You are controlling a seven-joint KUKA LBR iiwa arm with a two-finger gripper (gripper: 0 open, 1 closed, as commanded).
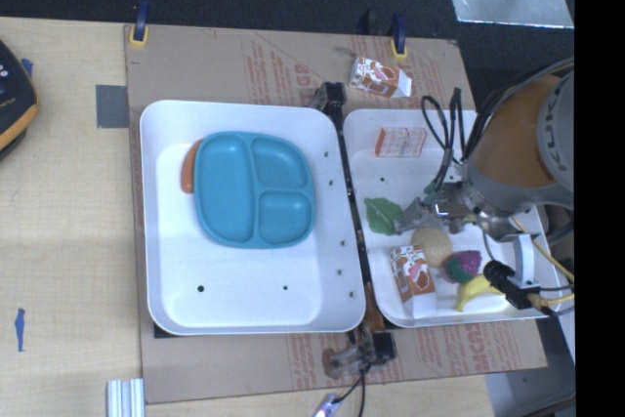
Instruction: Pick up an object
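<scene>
Low over the middle of the right bin (391, 127), the gripper (437, 206), its state impossible to tell under the wrist clutter. Just below it a pale round object (430, 240), perhaps a potato, beside a purple piece (465, 263) and a yellow one (473, 290) toward the near right corner. Green leaf (383, 214) by the left wall, small carton (412, 271) near the front edge, a packet (399, 143) at the back. In the left bin (244, 303), a blue divided plate (256, 188)

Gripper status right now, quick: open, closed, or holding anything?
Gripper: cannot be told; it sits low in the right shallow white bin, beside the pale round potato-like object.
</scene>
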